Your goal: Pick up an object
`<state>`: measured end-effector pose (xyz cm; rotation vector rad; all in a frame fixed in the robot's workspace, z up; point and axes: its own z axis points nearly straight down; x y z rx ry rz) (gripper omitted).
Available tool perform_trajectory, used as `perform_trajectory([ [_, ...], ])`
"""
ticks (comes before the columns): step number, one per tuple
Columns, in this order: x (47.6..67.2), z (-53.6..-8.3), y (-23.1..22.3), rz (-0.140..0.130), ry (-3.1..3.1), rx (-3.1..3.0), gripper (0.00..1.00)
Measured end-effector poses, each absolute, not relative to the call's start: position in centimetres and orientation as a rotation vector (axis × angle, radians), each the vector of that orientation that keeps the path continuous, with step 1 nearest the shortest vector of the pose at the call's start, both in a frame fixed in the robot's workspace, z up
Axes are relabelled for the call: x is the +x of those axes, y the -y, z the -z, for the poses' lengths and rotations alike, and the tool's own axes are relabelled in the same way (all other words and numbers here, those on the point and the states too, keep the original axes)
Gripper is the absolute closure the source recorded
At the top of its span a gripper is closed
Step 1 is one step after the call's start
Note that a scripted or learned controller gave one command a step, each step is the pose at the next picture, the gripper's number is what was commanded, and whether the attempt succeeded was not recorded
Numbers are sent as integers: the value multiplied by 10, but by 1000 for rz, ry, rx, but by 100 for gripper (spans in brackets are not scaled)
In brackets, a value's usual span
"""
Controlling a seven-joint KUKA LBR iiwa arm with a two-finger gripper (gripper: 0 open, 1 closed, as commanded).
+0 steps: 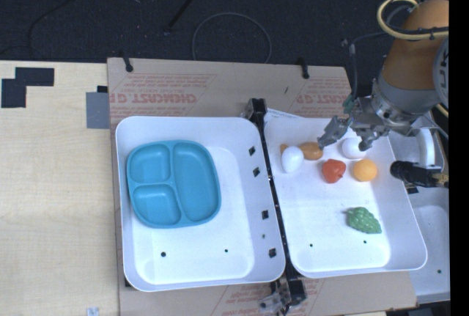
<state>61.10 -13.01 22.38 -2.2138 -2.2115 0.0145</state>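
A cardboard-covered bench (220, 87) carries the left bin (183, 263) and right bin (352, 256), touching side by side.

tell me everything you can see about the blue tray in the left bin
The blue tray is a light blue, smooth, plastic-looking dish with rounded corners and a raised rim. Ridges split it into three compartments: two smaller ones on its left side, one behind the other, and one long one on its right. All three look bare. It lies flat, right way up, on the floor of the left bin, toward that bin's back left, turned slightly askew to the walls. It touches the bin floor and nothing else.
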Motion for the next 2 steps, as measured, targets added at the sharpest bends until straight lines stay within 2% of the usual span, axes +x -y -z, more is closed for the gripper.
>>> perform_trajectory([
  [1, 613, -231, 130, -3, 2220, -2219, 0],
  [2, 606, -170, 131, -6, 2218, -2217, 0],
])
